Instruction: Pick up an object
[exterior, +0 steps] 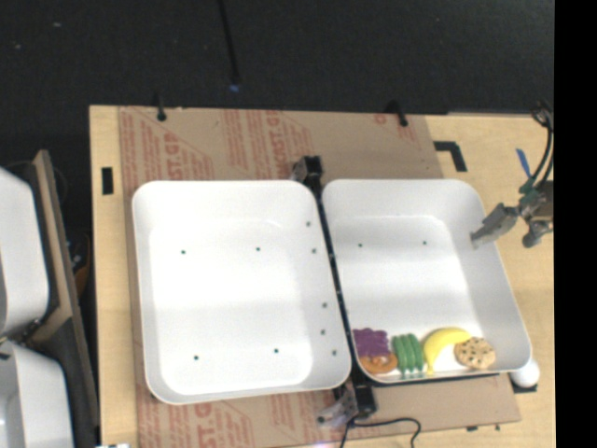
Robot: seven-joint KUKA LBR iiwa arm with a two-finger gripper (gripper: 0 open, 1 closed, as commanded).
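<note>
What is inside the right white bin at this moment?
Along the near wall of the right bin lie purple grapes, a green piece, a yellow piece and a cookie. Anything beneath them is covered.

One fixed overhead camera, slanting onto both bins (233, 287).

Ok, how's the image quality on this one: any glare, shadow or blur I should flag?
Camera view: soft overall, the toys in the right bin lack fine detail. The left bin is bright with a grey shadow band across its floor, and details wash out. The gripper at the right edge is small and blurred. The background above the bench is near black.
</note>
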